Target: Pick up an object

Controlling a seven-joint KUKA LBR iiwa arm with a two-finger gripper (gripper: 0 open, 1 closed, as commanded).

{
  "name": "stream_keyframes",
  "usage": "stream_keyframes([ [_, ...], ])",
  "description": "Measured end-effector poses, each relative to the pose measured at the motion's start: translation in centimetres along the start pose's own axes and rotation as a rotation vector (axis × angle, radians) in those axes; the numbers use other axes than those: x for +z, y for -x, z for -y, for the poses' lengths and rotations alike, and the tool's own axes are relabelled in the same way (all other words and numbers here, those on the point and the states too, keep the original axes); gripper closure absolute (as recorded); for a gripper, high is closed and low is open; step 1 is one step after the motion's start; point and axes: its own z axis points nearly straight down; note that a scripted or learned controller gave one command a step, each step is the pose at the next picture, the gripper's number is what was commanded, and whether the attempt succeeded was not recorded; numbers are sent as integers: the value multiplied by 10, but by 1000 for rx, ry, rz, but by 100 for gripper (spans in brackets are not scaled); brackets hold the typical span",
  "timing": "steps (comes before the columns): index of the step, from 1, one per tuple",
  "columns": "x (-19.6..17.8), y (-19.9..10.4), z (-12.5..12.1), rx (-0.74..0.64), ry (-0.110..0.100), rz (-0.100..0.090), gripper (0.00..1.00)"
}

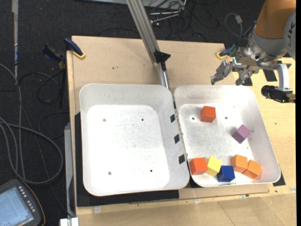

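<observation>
Pale wooden bench [122, 60] bears glossy white bins [126, 138]; spread metal fingers [231, 74] hang above matte coloured cubes [208, 113].

floor [33, 32]: dark carpet, loose cables | bench [122, 60]: pale wood | pole [143, 25]: slanted metal
</observation>
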Motion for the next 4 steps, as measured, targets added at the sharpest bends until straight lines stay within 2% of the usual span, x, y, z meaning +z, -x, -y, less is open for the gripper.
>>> stream_keyframes([
  [1, -3, 0, -1, -1, 4, 2, 0],
  [2, 40, 0, -2, 1, 0, 1, 0],
  [4, 147, 4, 14, 3, -1, 1, 0],
])
